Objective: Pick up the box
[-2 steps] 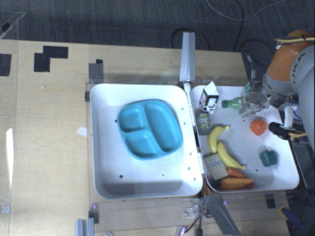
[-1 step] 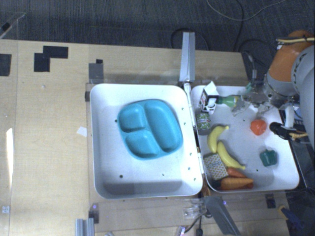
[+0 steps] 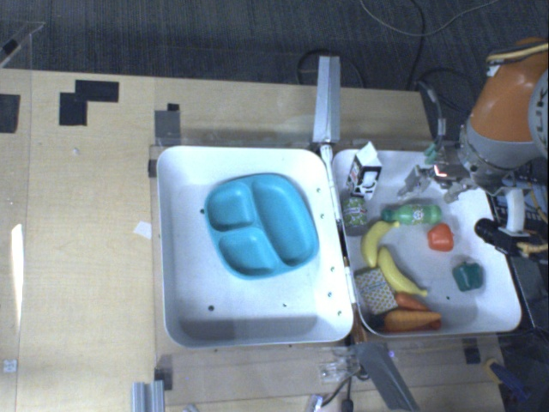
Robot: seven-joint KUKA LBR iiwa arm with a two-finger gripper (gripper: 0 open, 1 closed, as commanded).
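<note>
The gripper [image 3: 439,178] hangs over the right bin's [image 3: 506,316] far side, fingers spread and holding nothing. From the left: a blue plate [image 3: 260,223] in the left bin [image 3: 184,316]; the box [image 3: 364,171] upright at the right bin's far-left corner; bananas [image 3: 386,260]; a green bottle [image 3: 412,215].

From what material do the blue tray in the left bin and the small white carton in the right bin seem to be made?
The blue tray looks like moulded plastic: one even colour, rounded compartments and a soft sheen. The carton seems to be printed cardboard, judging by its flat faces, folded peaked top and black print on white; the picture is too coarse to be sure. Both bins look like smooth white plastic.
</note>
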